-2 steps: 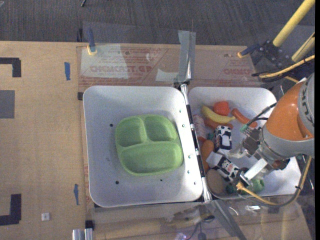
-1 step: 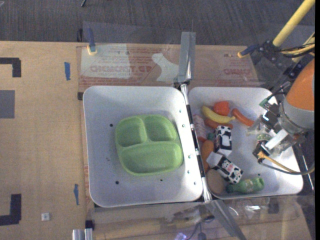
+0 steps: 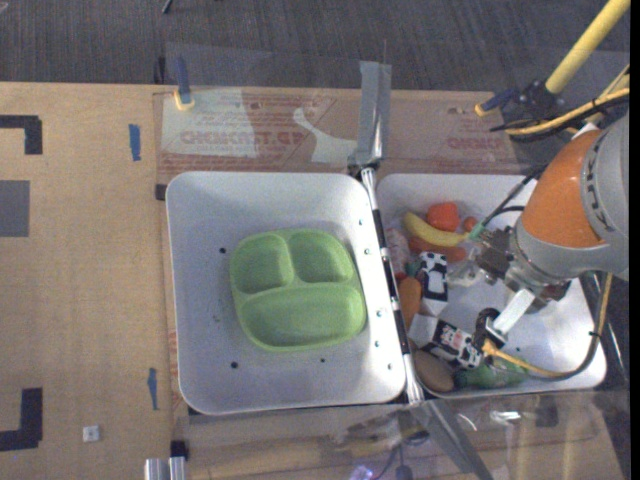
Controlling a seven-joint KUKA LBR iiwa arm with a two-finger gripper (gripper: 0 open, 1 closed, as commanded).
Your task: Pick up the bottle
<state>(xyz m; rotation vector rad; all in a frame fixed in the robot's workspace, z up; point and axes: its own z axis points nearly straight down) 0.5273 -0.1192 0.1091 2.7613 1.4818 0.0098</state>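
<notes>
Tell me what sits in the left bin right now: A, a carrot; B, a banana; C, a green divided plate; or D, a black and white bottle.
C: the green divided plate lies alone in the left bin, while the food toys are piled in the right bin.
</notes>
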